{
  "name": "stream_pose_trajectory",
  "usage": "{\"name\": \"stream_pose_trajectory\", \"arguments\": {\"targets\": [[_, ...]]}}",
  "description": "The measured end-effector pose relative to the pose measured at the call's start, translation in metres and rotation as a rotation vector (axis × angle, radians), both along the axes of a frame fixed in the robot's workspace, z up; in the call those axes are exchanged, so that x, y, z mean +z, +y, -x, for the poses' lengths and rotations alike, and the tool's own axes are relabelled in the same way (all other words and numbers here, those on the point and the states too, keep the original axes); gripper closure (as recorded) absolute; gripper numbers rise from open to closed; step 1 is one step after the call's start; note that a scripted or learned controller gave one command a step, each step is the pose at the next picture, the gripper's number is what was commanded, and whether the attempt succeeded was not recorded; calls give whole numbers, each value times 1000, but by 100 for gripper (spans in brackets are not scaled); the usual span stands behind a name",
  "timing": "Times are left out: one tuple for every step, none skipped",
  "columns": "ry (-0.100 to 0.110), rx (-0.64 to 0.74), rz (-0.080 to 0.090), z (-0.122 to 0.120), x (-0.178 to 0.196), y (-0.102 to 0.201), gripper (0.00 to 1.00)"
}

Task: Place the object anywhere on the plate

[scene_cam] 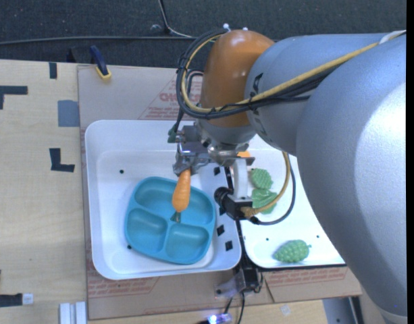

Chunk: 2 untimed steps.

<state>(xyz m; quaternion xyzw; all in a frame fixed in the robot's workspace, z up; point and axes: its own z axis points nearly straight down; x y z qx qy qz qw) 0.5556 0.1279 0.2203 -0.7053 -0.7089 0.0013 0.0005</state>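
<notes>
A blue sectioned plate (152, 225) lies in the left white bin (102, 181). An orange toy carrot (182, 191) hangs upright over the plate's upper right section, its green end pointing down at about the plate's middle ridge. My gripper (185, 167) reaches down from the orange-banded wrist and is shut on the carrot's top end. Whether the carrot's lower tip touches the plate I cannot tell.
The right bin (308, 252) holds green leafy toys (262, 187) near its left wall and a green bumpy toy (291, 251) near its front. The grey arm covers most of the right bin. Cables hang by the wall between the bins.
</notes>
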Motion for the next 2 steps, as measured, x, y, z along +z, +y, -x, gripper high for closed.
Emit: {"name": "stream_pose_trajectory", "arguments": {"targets": [[0,-1,0,7,-5,31,100],[1,-2,0,7,-5,30,0]]}}
